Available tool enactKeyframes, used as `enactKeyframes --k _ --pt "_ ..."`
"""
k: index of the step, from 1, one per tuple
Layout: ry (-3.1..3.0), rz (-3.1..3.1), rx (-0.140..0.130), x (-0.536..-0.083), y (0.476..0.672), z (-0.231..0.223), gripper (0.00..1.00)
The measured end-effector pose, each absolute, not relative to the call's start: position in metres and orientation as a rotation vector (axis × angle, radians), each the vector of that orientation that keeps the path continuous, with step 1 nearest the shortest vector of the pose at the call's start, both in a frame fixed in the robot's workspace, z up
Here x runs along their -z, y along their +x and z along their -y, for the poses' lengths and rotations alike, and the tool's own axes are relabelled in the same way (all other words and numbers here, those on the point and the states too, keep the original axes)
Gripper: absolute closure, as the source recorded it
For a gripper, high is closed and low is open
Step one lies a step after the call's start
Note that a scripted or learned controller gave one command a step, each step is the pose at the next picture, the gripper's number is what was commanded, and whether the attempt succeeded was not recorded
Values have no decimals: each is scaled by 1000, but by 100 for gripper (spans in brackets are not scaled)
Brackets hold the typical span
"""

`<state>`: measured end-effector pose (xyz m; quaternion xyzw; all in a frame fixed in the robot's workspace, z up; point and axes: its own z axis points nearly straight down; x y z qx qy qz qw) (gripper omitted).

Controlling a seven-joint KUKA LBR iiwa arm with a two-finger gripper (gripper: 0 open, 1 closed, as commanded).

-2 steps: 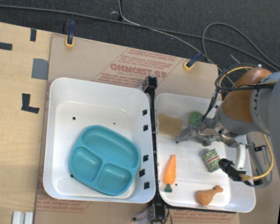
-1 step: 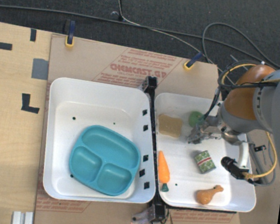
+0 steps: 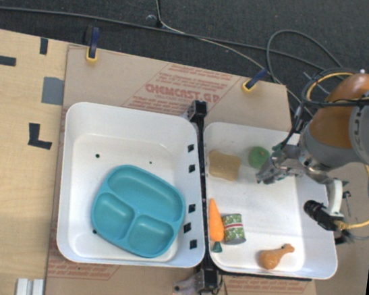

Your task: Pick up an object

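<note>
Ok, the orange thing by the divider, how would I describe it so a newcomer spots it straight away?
Start at the right bin, the one the arm reaches into. Along its left wall, near the front, lies the carrot: long, thin and bright orange, lengthwise beside the divider. The small green-patterned packet touches its right side, and the drumstick toy farther right is stubbier and tan-orange.

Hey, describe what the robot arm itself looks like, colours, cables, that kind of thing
The arm is bulky and rounded, grey, with an orange band above the wrist. Its tool is small, dark grey metal. Black cables loop around the arm's upper part, a yellow one trails at its lower right, and a white bracket with a black fitting sits beside it.
</note>
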<state>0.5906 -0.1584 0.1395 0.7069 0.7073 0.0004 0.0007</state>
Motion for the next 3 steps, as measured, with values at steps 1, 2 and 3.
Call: enactKeyframes --k 1,2,3 --pt "2217 -2221 -3 -203 590 157 100" --pt "2217 -2220 -3 -256 591 157 100" --pt "2217 -2227 1 -247 595 114 100"
